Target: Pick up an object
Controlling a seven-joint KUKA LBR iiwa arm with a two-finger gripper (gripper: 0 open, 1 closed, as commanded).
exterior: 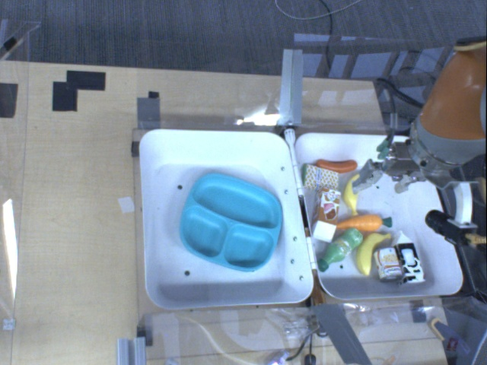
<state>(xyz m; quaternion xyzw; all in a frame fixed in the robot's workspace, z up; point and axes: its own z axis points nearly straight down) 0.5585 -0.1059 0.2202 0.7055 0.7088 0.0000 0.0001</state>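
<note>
Right bin (449, 280) crowded; toy food packed along its left side, so you risk clipping neighbours. Pincer (386, 172) open, empty, hovering beside banana (351, 194), above carrot (361, 223). Round, slick shapes may squirt out as fingers close. Bottle (340, 249) and small carton (389, 263) lie nearer front.

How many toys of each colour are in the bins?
Blue: 1, the divided plate in the left bin
Yellow: 2, bananas
Orange: 1, the carrot
Green: 1, the bottle
Red-brown: 1, the sausage
Mixed-colour packets and cartons: 4
White: 1, a small block
Total: 11
</note>
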